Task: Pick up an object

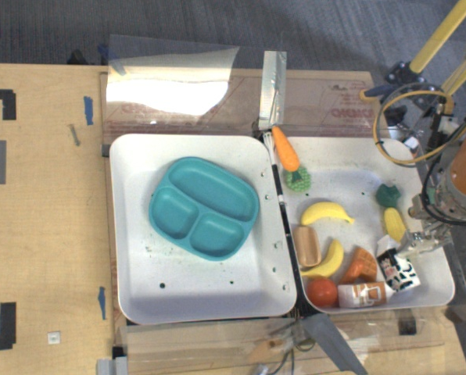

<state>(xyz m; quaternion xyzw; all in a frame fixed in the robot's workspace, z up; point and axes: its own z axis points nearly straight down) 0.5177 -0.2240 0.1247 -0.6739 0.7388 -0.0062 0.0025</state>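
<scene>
The right bin [350,186] holds the objects. A carrot [285,150] with a green top [298,180] lies at its back left. One banana [325,212] lies mid-bin, and a second banana [329,259] curves beside a tan bun [307,245]. Along the front sit a red tomato [321,291], an orange wedge [361,265], a white-and-brown packet [363,294] and a black-and-white block [398,269]. A yellow piece [393,223] and a dark green piece [388,195] lie at the right. My gripper [418,243] hangs low over the bin's right side, just right of the yellow piece and above the black-and-white block.
The left bin [139,272] holds a teal divided plate [205,208]. A raised divider [279,201] separates the two bins. Cables [409,123] and yellow struts [444,30] crowd the back right beside the arm [461,178].
</scene>
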